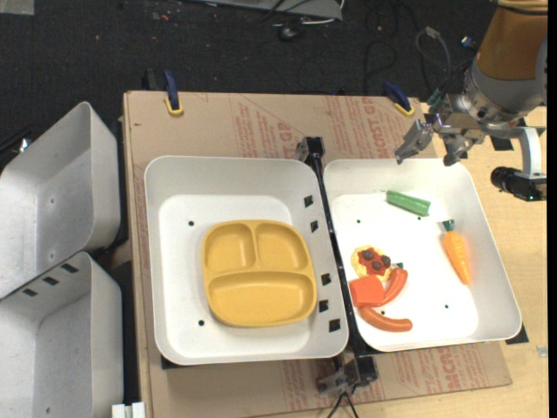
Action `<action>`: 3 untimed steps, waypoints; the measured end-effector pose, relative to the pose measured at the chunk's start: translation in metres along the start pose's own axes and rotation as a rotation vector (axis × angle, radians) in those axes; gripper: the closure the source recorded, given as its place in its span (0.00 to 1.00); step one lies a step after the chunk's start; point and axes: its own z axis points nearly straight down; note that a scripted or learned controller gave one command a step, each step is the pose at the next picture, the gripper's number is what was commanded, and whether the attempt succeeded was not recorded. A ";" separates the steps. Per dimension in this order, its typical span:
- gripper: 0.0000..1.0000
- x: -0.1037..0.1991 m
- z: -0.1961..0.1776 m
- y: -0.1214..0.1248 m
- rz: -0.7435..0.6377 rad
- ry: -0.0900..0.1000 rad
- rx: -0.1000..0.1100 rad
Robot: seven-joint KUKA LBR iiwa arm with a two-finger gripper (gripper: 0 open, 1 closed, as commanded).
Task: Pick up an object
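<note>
While nothing is picked up:
Right bin [496,303]: hot dog [385,322] nearest, then red pepper [383,287], pizza slice [372,259], carrot [457,252], green bar [408,202].
Left bin [170,259]: yellow tray [258,273].
Gripper [432,146]: far back, fingers spread, pinching nothing.

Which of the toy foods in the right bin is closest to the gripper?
The green cylinder-shaped toy vegetable, lying at the right bin's far edge just below the gripper; the orange carrot and red pieces sit farther off.
</note>
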 end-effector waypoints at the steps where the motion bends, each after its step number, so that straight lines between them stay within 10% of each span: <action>1: 0.00 -0.005 0.055 -0.009 0.003 0.001 0.006; 3: 0.00 -0.011 0.166 -0.007 0.002 0.001 0.004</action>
